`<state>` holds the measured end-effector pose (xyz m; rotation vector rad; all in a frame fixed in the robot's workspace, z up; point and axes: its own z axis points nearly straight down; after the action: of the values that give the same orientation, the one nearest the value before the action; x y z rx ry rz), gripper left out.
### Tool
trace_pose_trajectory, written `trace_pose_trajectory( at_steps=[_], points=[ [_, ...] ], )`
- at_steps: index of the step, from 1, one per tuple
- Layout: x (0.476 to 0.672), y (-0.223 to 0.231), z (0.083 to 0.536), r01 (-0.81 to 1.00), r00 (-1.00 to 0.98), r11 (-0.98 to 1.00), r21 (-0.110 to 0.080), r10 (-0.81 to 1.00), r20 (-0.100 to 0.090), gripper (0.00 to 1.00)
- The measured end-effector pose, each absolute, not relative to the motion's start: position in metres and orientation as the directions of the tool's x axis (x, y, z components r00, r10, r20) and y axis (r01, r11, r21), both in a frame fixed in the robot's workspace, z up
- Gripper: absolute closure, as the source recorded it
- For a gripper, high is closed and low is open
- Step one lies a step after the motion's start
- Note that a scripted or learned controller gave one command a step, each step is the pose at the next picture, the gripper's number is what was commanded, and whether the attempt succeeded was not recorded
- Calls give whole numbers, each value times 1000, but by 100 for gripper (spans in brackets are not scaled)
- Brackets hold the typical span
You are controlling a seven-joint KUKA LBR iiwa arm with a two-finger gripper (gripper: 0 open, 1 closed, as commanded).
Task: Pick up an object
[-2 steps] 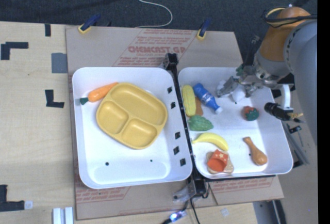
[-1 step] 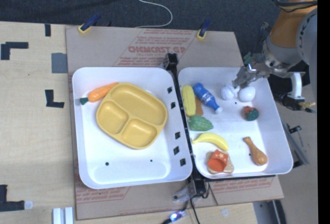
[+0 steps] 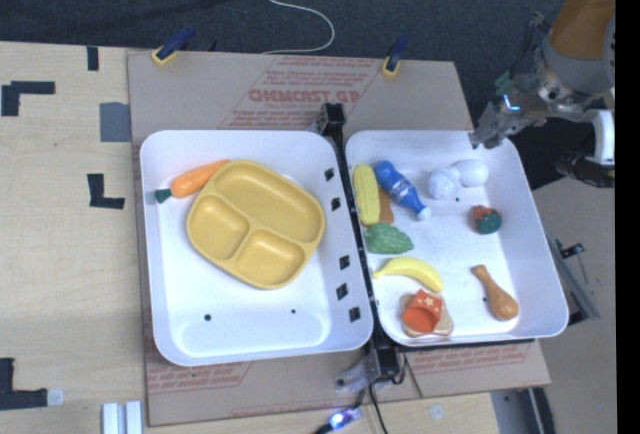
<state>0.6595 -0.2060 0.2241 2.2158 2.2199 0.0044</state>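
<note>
you had lots of things to pick from, and they all lay in the right bin (image 3: pixel 535 252). a yellow corn cob (image 3: pixel 365 194) lay along the bin's left wall, and a blue bottle (image 3: pixel 399 188) lay just beside it, tilted. a green leafy thing (image 3: pixel 388 240) sat below the corn. under that was a yellow banana (image 3: pixel 410 271), and a red and orange toy (image 3: pixel 426 314) sat near the bin's front edge. a brown drumstick (image 3: pixel 496 293) lay at the front right. a small red and green thing (image 3: pixel 486 220), maybe a strawberry, sat alone in the middle right. two white things (image 3: pixel 456 179) lay close together near the back of the bin; i could not tell what they were.

your gripper (image 3: pixel 492 129) hung over the bin's back right corner, just past the white things. nothing was in it. it was too dark and small for me to tell if it was wide or closed. the grey arm (image 3: pixel 578 52) with its orange band came in from the right.

the left bin (image 3: pixel 170 252) held a yellow tray (image 3: pixel 256 222) with three parts. an orange carrot (image 3: pixel 193 179) lay touching the tray's back left edge. both bins sat on a brown cardboard sheet (image 3: pixel 290 92). a thin white cable (image 3: pixel 290 2) ran across the dark floor behind it.
</note>
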Motion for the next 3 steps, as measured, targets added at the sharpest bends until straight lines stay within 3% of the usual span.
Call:
trace_pose_trajectory(
  at_steps=[1,3],
  points=[
    [660,-206,225,1000,-1,1,0,1000,-1,100],
    [636,-108,223,1000,-6,6,-2,1000,1,100]
  ],
)
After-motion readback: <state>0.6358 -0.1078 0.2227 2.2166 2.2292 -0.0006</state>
